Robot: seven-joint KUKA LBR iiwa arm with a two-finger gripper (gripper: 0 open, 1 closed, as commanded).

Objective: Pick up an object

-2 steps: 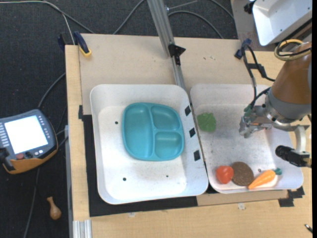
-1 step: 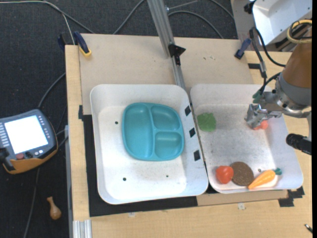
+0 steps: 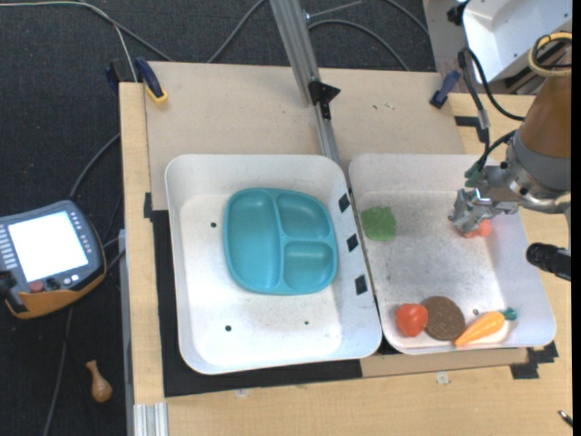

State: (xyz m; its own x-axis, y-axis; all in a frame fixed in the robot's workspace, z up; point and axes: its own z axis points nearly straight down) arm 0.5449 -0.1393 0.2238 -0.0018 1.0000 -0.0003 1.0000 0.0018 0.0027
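camera view: metal jaws [image 3: 469, 218] (open or clenched, cannot tell) over a small reddish object [image 3: 478, 229] in the speckled right bin [image 3: 436, 271].

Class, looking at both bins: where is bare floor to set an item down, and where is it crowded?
Free: left bin floor below the blue plate; right bin middle, between green piece and tomato. Crowded: near edge with tomato, brown disc, carrot; gripper corner.
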